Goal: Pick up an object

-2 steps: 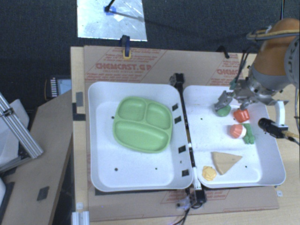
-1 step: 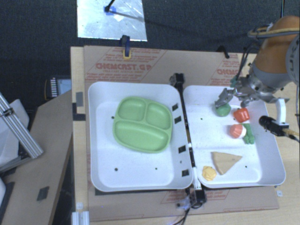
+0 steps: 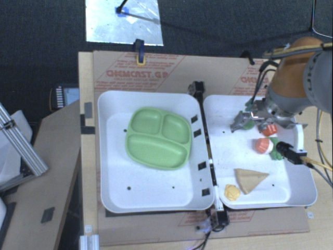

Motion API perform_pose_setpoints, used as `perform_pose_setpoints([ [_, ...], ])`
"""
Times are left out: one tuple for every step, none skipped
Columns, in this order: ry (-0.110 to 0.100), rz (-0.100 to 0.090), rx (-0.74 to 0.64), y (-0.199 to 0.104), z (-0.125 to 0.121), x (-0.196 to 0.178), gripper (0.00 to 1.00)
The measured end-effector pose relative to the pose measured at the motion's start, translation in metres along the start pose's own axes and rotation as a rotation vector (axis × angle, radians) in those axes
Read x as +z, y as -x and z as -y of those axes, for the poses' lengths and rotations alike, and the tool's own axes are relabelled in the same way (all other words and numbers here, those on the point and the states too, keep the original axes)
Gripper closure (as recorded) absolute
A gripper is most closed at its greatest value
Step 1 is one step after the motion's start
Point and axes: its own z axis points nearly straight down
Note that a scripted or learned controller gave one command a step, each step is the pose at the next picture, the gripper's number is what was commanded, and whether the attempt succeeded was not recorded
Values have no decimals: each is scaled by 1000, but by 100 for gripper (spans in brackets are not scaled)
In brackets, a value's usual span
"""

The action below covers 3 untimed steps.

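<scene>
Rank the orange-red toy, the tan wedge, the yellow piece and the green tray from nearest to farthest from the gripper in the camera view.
Measured from the gripper:
1. Orange-red toy, right bin, just below and to the right.
2. Tan wedge, lower in the right bin.
3. Yellow piece, right bin's lower left corner.
4. Green tray, in the left bin.

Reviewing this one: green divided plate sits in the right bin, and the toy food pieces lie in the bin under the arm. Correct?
Not quite. The camera view shows the green divided plate in the left bin, not the right. The toy food pieces do lie in the right bin, under the arm.
</scene>
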Motion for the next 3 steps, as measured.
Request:
perform_pose_setpoints([
  [0, 0, 0, 3, 3, 62, 0],
  [3, 0, 1, 3, 2, 62, 0],
  [6, 1, 1, 3, 1, 51, 100],
])
